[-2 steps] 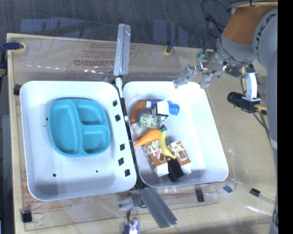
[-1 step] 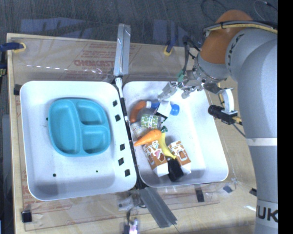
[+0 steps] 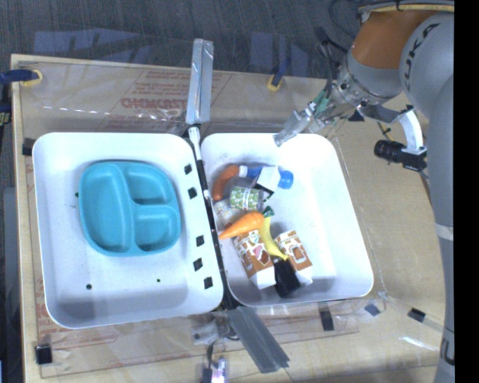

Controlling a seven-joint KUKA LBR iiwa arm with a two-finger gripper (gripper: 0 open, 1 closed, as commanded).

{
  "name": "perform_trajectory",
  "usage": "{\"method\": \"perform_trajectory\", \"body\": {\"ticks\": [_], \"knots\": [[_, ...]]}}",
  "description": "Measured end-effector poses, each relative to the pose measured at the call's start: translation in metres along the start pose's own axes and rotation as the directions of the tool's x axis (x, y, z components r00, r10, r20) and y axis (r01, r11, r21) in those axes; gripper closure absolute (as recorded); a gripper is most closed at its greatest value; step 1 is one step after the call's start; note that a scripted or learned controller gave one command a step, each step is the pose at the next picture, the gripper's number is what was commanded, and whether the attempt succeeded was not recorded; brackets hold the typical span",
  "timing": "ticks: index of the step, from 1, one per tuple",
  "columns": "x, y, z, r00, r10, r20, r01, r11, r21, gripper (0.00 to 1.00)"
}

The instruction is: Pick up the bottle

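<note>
Jaws [image 3: 291, 131], state I cannot tell, hang at frame upper right over the right bin's [image 3: 347, 214] rim; descend squarely onto bottle [image 3: 259, 183], avoiding carrot [image 3: 241, 224].

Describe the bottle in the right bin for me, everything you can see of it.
The small clear plastic bottle with a blue cap lies on its side in the right white bin, near its far end, cap pointing right. It carries a white and green label. An orange-brown item touches it on the left; the orange carrot lies just in front. The pincer hangs apart, beyond the bin's far rim.
</note>
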State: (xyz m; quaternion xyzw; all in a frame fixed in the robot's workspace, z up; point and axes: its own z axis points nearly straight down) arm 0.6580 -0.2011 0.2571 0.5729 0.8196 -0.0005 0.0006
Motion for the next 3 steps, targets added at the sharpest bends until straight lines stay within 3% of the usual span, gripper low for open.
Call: {"method": "perform_trajectory", "body": {"ticks": [1,2,3], "knots": [[-0.005,-0.002,0.166,1.000,0.004,-0.002,-0.004,1.000,0.002,0.00],[-0.004,-0.001,0.155,1.000,-0.001,-0.001,0.001,1.000,0.002,1.00],[0.030,0.006,0.035,0.994,-0.113,0.000,0.113,0.994,0.000,1.00]]}}
